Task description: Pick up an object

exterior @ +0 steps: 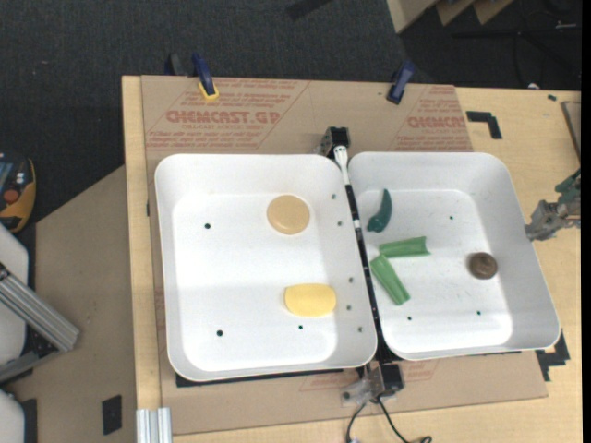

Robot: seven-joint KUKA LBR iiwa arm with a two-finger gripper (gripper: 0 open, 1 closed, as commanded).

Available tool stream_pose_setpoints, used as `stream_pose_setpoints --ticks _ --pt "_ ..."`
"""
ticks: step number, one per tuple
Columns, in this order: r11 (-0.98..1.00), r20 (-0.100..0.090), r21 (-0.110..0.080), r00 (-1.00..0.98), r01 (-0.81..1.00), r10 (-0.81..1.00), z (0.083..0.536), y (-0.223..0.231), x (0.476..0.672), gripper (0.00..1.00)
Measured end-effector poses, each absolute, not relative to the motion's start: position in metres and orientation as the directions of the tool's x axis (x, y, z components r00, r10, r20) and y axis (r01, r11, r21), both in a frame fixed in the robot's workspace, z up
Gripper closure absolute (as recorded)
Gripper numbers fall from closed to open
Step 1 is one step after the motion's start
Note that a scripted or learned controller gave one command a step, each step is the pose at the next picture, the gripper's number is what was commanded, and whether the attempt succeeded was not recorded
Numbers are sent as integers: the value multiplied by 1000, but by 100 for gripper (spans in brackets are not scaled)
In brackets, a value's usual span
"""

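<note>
White right bin [517,335] holds the nearest candidate, a brown round piece [482,266] toward 3 o'clock. What is probably the gripper [552,212] waits outside that rim, its spread impossible to tell. Approach stage: the next move calls for travel toward 9 o'clock, then descent.

Both bins, the left [175,247] and the right [517,247], looked like smooth white plastic with a faint sheen. The board [277,109] beneath them was matt brown cardboard printed in red. The tan disc [289,215] and yellow oval [309,300] appeared smooth and matt; the green pieces [395,264] looked like dull plastic.
</note>
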State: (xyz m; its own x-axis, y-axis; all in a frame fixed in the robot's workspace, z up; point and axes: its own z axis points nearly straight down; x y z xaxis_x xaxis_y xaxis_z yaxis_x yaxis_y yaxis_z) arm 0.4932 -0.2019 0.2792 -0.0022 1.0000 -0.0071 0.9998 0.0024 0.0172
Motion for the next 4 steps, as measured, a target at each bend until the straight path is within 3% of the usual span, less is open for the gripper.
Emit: stream_pose_setpoints --ticks 1,2,3,4 --pt "9 -2 12 -9 1000 1000 355 -144 521 100" --pt "-5 2 -7 5 1000 1000 292 -179 477 100" --pt "9 -1 11 -9 1000 1000 360 -99 538 100" --pt "-3 1 -5 3 1000 1000 332 -113 481 100"
